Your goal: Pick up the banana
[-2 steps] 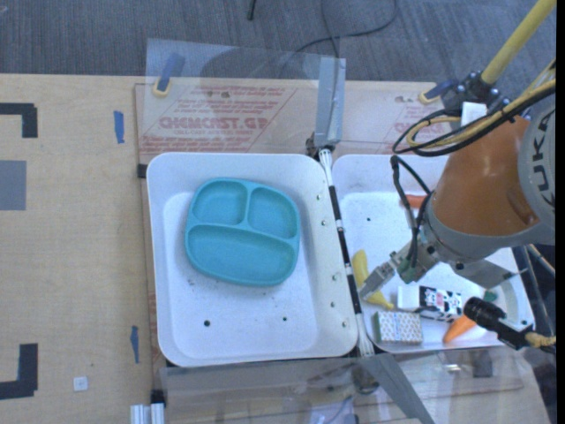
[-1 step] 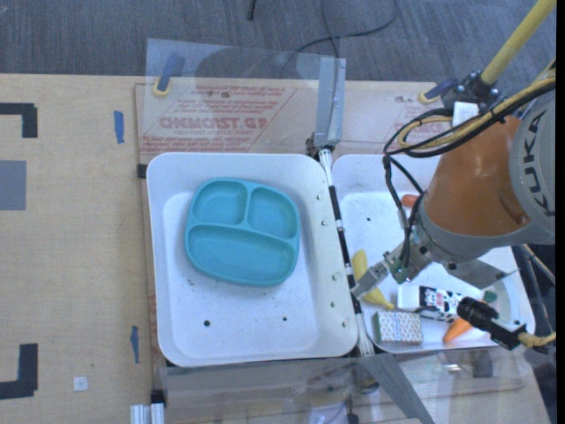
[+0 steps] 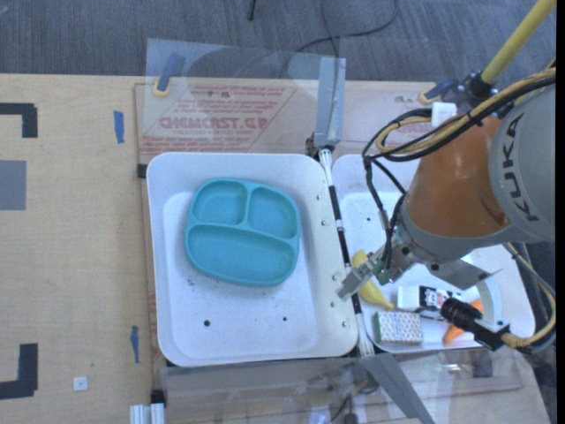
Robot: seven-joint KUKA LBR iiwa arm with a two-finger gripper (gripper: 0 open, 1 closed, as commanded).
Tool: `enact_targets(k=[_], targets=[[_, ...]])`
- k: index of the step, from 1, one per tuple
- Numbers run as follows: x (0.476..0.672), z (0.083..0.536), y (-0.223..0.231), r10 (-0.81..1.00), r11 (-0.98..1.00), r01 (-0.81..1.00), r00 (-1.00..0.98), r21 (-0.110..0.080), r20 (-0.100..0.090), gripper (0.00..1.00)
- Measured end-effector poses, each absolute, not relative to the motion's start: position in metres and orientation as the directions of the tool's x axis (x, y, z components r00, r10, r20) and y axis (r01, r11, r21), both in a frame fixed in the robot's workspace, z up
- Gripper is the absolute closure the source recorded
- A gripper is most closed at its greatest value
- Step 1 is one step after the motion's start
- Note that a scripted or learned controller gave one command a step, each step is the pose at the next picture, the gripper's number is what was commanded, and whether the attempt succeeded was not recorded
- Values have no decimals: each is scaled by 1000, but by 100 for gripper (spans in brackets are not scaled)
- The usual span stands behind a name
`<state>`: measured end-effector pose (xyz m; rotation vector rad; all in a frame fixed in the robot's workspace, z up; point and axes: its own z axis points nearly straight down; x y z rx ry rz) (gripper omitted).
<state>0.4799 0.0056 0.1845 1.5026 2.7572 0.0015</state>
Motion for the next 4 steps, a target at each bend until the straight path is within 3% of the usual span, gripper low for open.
enact_targets(k=[1,2,3,4], targets=[[492,184,41,784,621,784,-621,2,-2,0],[480,185,-55,805,593,805,-593,0,0,0],[480,185,10,782,623,782,-623,0,1,0],[481,298,6,618,786,618,-786,3,-4,0]])
